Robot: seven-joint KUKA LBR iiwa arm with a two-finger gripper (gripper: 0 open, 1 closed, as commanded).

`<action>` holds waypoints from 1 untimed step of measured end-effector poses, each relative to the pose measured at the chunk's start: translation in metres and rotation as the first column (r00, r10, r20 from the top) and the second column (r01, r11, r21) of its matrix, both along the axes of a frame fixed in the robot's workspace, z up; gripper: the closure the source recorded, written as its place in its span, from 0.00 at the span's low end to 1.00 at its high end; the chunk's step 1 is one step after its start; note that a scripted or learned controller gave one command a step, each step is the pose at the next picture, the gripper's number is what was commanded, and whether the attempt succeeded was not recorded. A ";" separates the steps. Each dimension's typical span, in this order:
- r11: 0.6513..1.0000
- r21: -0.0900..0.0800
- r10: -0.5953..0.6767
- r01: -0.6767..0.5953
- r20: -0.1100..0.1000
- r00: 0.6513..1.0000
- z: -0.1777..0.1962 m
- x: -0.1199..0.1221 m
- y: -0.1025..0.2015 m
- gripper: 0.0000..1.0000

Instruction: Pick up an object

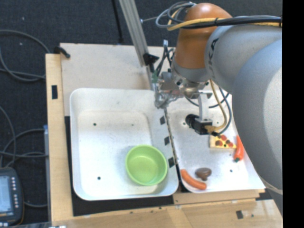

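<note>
Gripper (164,98) state cannot be told; it is seen over the ridge between two white bins (85,127), dark floor (28,13) around.

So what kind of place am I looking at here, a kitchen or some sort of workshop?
Most likely a robotics lab test bench, not a kitchen. A grey robot arm reaches over two shallow white bins, loose cables trail on the dark floor, and the food, like the pizza slice, looks like toys.

A lime-green bowl (146,164) is sitting in a white bin (95,141), while an orange sausage (193,180) and brown lump (204,173) are lying nearby.
</note>
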State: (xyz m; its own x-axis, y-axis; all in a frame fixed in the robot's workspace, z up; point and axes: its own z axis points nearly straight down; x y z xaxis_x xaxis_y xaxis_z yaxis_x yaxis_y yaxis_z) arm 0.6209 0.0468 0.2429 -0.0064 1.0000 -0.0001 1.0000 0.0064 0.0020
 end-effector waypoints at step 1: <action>1.000 -0.002 -0.002 0.002 0.001 1.000 -0.006 0.030 0.035 1.00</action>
